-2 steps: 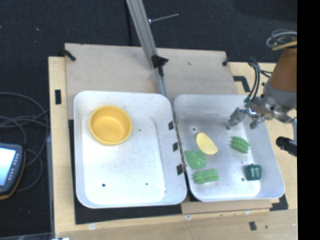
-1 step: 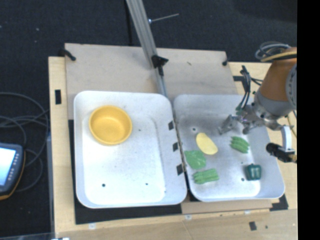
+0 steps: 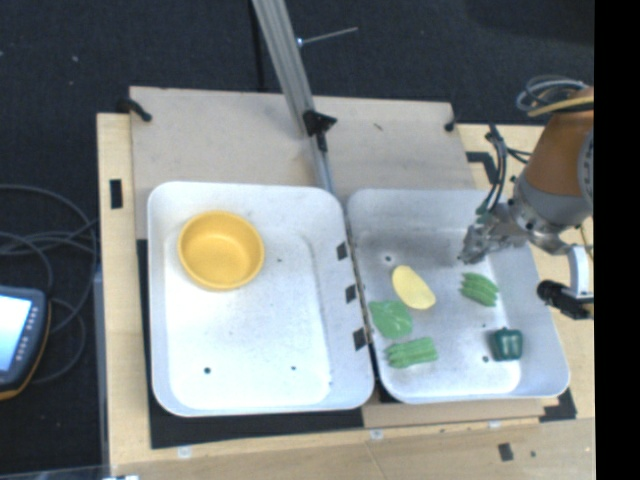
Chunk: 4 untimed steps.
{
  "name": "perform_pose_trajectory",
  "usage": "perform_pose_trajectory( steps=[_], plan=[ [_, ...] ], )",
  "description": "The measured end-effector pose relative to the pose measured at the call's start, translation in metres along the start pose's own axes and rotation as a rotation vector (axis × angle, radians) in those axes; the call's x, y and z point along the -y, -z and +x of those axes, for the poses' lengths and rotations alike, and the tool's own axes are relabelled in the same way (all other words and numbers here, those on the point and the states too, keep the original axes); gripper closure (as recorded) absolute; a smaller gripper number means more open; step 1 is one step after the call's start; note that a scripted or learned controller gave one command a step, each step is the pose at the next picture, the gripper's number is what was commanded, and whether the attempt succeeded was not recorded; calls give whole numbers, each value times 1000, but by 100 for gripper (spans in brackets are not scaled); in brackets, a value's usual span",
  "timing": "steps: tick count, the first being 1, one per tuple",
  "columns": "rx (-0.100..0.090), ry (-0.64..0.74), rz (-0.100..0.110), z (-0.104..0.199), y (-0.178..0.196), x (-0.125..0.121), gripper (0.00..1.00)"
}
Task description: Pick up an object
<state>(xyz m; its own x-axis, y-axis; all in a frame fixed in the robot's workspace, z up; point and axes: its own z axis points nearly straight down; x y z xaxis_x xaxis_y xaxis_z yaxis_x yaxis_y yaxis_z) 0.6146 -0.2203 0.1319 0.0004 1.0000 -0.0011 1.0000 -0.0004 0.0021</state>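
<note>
Pincer point(image 3: 474, 249) near right bin point(image 3: 440, 208) back edge | objects below (apart)

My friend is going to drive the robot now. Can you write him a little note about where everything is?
Gripper: over the right bin, near its far right side, nothing seen between its fingers.
Right bin holds: yellow piece, three light green pieces, dark green piece.
Left bin: yellow bowl.
Done: nothing picked up yet.
Left: grasp one object and lift it. The nearest is probably the green piece just below the gripper.
</note>
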Motion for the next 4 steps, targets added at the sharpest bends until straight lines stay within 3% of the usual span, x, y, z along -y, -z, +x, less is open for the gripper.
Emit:
perform_pose_trajectory(
  steps=[2, 4],
  plan=[
    [1, 0, -3, -4, 114, -9, 100],
    [-1, 3, 1, 88, 112, 17, 100]
  ],
)
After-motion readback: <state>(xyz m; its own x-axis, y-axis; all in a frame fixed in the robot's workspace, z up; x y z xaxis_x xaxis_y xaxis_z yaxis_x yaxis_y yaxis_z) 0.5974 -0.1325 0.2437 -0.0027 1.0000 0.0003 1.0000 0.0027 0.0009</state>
